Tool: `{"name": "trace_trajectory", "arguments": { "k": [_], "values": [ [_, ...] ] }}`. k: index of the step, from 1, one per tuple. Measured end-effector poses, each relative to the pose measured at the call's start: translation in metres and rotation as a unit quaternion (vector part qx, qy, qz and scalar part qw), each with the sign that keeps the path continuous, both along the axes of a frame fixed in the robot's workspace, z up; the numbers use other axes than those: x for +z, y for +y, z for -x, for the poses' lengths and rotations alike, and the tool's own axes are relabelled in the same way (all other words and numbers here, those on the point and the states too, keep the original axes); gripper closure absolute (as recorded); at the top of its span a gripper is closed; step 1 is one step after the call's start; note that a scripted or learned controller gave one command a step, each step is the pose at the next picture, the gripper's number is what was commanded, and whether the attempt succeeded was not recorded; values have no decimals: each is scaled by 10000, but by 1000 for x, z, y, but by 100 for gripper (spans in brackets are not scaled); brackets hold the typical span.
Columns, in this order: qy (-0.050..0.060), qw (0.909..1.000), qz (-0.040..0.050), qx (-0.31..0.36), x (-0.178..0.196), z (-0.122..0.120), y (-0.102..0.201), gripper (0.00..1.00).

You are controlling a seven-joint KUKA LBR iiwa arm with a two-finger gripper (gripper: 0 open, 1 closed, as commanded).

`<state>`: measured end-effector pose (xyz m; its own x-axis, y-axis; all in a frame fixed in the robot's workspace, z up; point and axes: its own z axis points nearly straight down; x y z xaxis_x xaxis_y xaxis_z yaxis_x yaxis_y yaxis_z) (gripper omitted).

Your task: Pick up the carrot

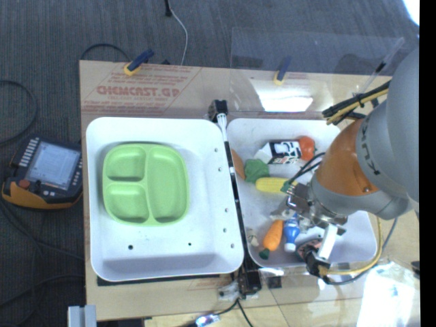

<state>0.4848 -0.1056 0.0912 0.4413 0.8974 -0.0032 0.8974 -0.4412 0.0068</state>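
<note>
The carrot (273, 234) is orange with a small green tip and lies near the front of the right bin (354, 254), its tip pointing at the front wall. My gripper (304, 227) hangs low over the bin just to the carrot's right, above a small blue and white item (291, 234) that lies against the carrot. The grey wrist with its orange band (344, 176) covers the bin's right half. Nothing that I can see is held.
Behind the carrot lie a yellow corn cob (272, 184), a green pepper (255, 169), a black and white carton (285, 150) and a red-orange item (306, 144). The left bin (122, 247) holds a green divided plate (145, 182). A teach pendant (44, 172) lies off the bench, left.
</note>
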Motion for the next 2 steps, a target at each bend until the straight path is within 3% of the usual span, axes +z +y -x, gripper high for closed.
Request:
{"name": "trace_trajectory", "arguments": {
  "k": [1,2],
  "values": [
    [-85,9675,-19,-2526,0,-4,6,100],
    [-100,8981,-44,-4396,0,-5,6,100]
  ]
}}
